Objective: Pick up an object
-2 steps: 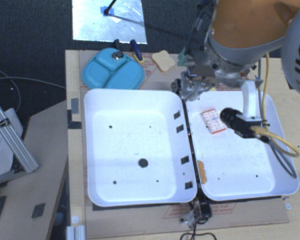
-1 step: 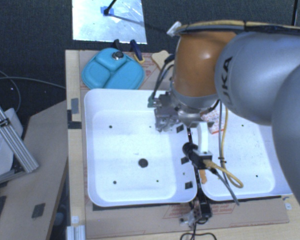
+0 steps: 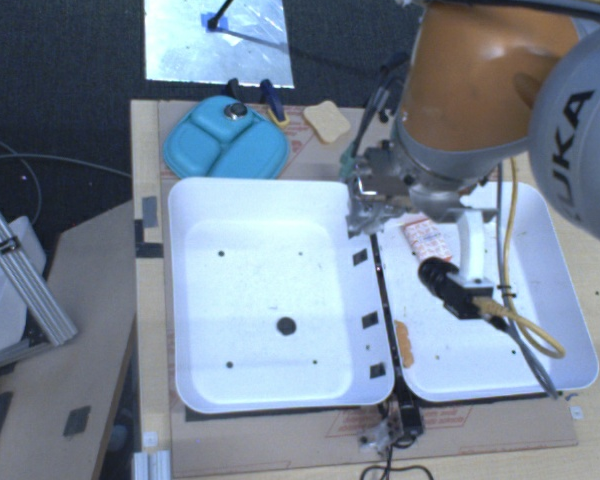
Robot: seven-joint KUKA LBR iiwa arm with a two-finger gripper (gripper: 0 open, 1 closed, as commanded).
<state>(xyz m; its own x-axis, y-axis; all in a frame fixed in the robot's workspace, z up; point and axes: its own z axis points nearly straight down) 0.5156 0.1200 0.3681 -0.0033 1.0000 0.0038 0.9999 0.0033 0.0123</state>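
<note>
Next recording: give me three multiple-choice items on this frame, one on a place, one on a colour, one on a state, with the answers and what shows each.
1. Where does the blue divided tray lie?
A. Inside the left bin
B. On the bench behind the left bin
C. Inside the right bin

2. What colour is the small flat piece lying by the divider in the right bin?
A. Orange-brown
B. Green
C. Blue

3. How does the arm stand relative to the bins?
A. Pulled back clear of both bins
B. Over the far left edge of the left bin
C. Over the right bin near the divider

Answers: 1 B, the tray sits beyond the rim of the left bin, next to a tan sponge-like piece. 2 A, the piece reads orange-brown against the white floor. 3 C, the wrist covers the right bin's upper left part.
</note>
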